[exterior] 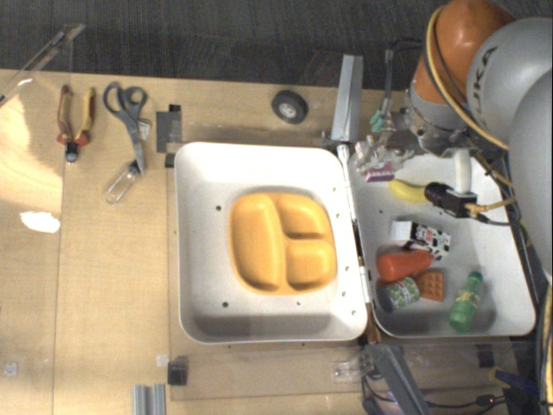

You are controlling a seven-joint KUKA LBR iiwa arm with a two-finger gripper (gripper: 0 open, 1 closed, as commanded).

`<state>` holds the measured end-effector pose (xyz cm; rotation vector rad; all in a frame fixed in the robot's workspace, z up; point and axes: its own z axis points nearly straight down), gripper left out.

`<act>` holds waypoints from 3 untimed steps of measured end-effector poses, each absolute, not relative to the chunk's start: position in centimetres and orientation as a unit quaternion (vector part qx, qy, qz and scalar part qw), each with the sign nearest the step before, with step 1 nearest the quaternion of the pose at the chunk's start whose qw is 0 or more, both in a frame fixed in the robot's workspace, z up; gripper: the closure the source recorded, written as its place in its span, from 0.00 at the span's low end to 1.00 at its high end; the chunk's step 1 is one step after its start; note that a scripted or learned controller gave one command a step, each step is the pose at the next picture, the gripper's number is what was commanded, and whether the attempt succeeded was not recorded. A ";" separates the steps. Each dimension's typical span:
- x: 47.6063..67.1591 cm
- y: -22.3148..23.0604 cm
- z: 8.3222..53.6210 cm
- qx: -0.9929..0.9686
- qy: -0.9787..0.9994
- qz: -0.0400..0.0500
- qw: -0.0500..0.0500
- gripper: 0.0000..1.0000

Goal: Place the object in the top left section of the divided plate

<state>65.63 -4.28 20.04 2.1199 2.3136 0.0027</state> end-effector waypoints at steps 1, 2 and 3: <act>62.6 1.9 19.5 0.652 0.758 0.002 0.002 1.00; 59.1 4.4 18.5 0.597 0.802 0.002 0.001 1.00; 59.1 4.4 18.5 0.597 0.802 0.002 0.002 0.00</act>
